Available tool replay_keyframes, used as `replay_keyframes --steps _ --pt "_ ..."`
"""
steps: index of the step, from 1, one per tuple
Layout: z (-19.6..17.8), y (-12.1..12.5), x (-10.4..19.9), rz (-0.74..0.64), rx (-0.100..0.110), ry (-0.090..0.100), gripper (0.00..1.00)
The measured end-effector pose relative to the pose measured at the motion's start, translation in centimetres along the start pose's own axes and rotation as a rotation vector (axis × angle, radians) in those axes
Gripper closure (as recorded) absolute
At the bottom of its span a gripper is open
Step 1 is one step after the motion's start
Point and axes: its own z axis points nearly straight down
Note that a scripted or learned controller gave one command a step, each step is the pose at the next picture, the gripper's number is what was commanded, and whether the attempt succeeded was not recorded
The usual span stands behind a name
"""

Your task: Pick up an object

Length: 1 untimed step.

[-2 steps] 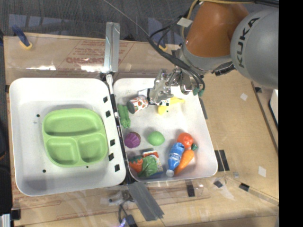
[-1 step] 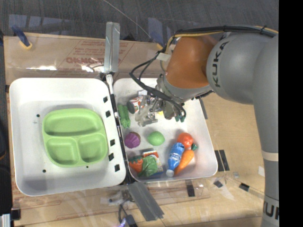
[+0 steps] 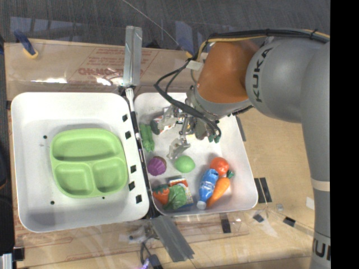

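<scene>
The right bin (image 3: 242,150) holds several toy foods. A green pickle (image 3: 147,138) lies along its left wall. A purple ball (image 3: 157,165) and a green ball (image 3: 184,163) sit mid-bin. Further right are a red tomato (image 3: 220,165), a blue bottle (image 3: 207,185) and an orange carrot (image 3: 220,189). A green packet (image 3: 178,198) and a red-orange piece (image 3: 161,194) lie at the front wall. My gripper (image 3: 170,133) hangs over the bin's upper middle, open, with nothing between its fingers. One fingertip (image 3: 179,147) is just above the green ball.
The left bin (image 3: 28,122) holds a green divided plate (image 3: 88,161). A metal divider bar (image 3: 132,55) stands between the bins at the back. The grey arm and orange wrist (image 3: 224,72) cover the right bin's back right corner.
</scene>
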Motion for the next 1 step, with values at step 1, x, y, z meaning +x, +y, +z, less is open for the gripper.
replay_keyframes --steps 1 --pt "3.29 -7.58 5.00 0.145 0.001 0.002 0.00"
